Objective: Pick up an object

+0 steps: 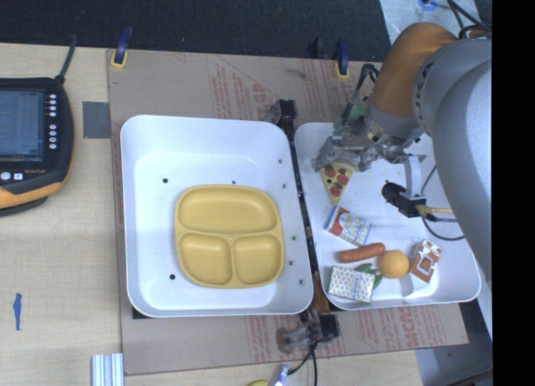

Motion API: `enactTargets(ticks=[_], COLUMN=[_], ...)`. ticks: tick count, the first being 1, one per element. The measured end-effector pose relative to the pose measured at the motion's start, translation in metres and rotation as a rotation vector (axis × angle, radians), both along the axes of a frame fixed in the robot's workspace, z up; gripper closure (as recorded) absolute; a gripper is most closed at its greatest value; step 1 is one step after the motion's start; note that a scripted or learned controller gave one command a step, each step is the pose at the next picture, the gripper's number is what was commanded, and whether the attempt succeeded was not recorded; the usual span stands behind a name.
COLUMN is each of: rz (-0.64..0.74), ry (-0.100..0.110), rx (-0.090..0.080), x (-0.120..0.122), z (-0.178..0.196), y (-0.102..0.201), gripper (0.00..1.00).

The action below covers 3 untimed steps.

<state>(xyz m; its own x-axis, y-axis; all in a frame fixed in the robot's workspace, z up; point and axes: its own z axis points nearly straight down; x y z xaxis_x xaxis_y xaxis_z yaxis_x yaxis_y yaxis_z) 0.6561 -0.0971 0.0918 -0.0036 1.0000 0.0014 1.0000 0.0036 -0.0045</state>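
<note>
Reaching in from the right, the gripper (344, 156) hung at the far end of the right bin (468, 291), just above the pizza slice (337, 179). Finger state could not be told. The left bin (142, 209) held a yellow tray (228, 235).

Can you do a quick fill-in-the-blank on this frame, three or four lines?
1. The yellow plastic tray with three compartments lies in the ____ white bin.
2. The pincer is above the toy ____ slice in the right white bin.
3. The orange ball lies just right of the red toy ____.
4. The black and orange handheld control pad lies at the bench's ____ edge.

Missing words: left; pizza; sausage; left
</note>
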Motion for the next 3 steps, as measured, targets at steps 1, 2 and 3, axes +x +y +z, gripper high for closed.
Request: enactTargets(ticks=[1, 2, 3], rz=[0.006, 0.007, -0.001], ry=[-0.001, 0.000, -0.001], rx=[-0.001, 0.000, 0.000], x=[0.001, 0.001, -0.002], z=[0.013, 0.013, 0.000], y=[-0.001, 0.000, -0.018], gripper=[1.00, 0.00, 0.00])
